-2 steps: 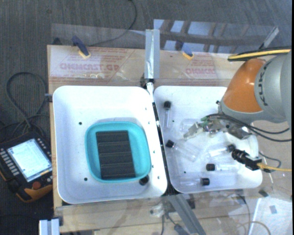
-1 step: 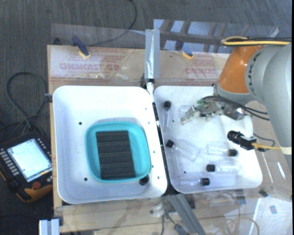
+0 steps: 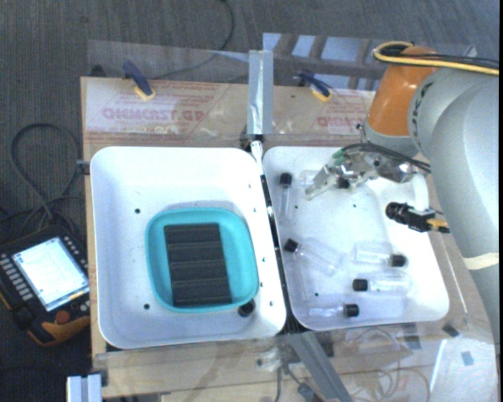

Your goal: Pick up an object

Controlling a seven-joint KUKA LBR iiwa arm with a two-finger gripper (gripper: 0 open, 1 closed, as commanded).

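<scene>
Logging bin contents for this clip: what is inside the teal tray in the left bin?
The teal tray in the left bin holds a dark ribbed block. Whatever lies under that block is covered.

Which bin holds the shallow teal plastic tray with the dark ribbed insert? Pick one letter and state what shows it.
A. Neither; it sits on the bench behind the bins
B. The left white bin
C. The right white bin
B. The shallow teal plastic tray with the dark ribbed insert lies on the floor of the left white bin, while the right white bin holds small clear vials with black caps.
</scene>
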